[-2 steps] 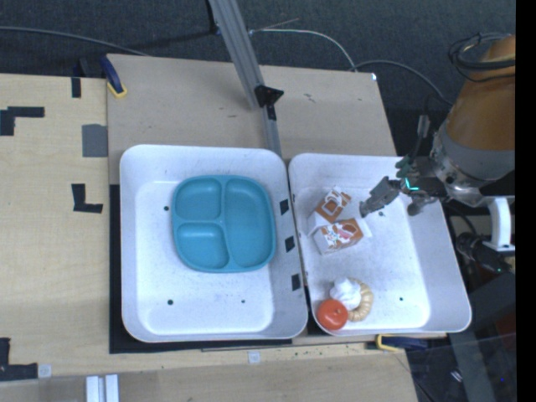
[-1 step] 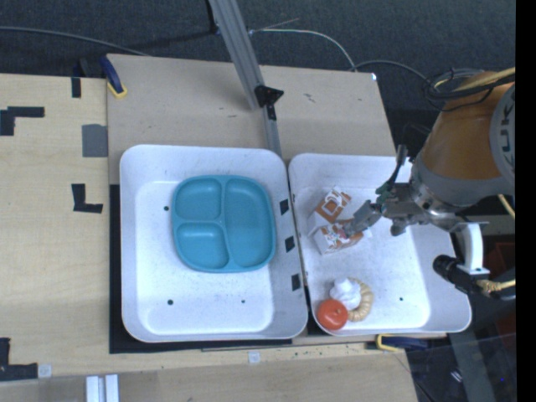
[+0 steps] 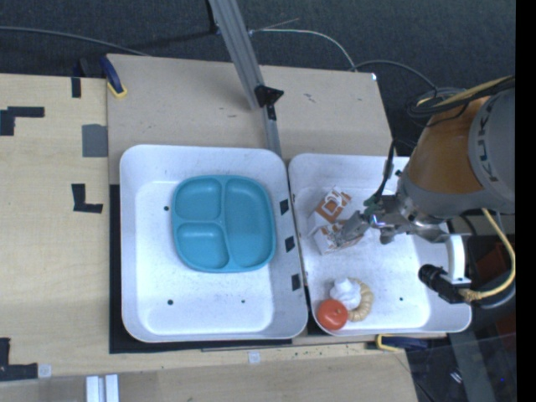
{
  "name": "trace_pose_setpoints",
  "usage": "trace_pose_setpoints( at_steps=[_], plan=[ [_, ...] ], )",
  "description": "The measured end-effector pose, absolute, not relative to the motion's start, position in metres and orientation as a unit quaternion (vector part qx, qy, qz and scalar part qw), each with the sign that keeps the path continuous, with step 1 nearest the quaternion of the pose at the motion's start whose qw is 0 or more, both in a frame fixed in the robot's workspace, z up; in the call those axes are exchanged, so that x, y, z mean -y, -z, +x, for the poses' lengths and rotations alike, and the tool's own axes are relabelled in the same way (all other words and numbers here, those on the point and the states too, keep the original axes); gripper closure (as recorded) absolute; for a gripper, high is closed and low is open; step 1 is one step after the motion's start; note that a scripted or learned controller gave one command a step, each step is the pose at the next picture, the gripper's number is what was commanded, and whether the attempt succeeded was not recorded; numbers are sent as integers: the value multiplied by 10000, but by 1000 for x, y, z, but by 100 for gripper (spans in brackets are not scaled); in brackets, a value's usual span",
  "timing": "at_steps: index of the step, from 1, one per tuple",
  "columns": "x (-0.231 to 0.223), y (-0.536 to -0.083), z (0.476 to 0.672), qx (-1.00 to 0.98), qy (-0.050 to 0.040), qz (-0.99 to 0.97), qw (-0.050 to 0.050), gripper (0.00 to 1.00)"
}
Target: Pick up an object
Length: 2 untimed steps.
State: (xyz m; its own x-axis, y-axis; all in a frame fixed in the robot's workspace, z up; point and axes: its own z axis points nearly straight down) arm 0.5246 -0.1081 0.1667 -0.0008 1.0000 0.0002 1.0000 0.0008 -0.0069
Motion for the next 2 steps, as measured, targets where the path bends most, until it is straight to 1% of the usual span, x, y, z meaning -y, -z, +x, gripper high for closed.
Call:
trace_pose_setpoints(
  at_steps=[1, 2],
  plan=[
    [107, -120, 530, 7076, -25, -7066, 30, 0],
    [106, -132, 531, 7081, -11, -7061, 22, 100]
  ],
)
